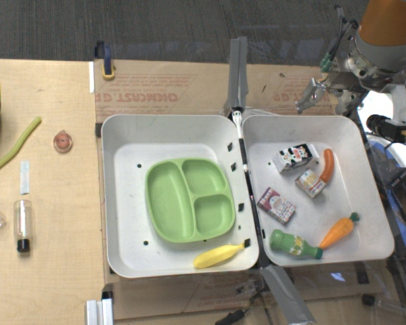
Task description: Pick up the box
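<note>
Three small boxes lie in the right bin (372, 202): a black and white box (296, 157) near the back, a tan and red box (310, 183) just in front of it, and a maroon box (277, 205) lying flat further left. My gripper (328, 99) hangs above the back rim of the right bin, beyond the boxes and touching none of them. The orange band of the arm (386, 12) rises over it at the top right.
In the right bin there are also an orange sausage (327, 164), a carrot (338, 231) and a green bottle (294, 244). The left bin (122, 181) holds a green divided plate (189, 198) and a banana (220, 254). Small items lie on the bench at far left.
</note>
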You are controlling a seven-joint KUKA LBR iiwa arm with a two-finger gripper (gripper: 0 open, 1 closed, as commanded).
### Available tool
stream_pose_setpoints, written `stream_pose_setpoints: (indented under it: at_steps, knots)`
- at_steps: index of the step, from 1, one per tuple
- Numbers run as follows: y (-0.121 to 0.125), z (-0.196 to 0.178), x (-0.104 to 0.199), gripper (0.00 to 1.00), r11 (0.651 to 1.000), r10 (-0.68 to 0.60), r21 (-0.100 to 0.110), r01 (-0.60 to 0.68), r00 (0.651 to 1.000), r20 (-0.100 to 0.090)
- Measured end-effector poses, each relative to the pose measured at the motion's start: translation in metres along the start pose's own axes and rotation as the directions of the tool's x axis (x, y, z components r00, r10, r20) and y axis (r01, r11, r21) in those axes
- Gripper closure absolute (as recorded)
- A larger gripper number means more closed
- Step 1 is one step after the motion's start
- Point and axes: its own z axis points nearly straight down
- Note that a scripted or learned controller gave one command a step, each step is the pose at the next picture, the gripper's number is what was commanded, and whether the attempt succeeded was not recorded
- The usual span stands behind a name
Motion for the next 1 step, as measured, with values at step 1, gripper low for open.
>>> stream_pose_setpoints:
  at_steps: [1]
  knots:
    - [-0.0849, 0.0957, -0.0292, 0.0, 0.995, 0.097, 0.001, -0.097, 0.995, 0.0]
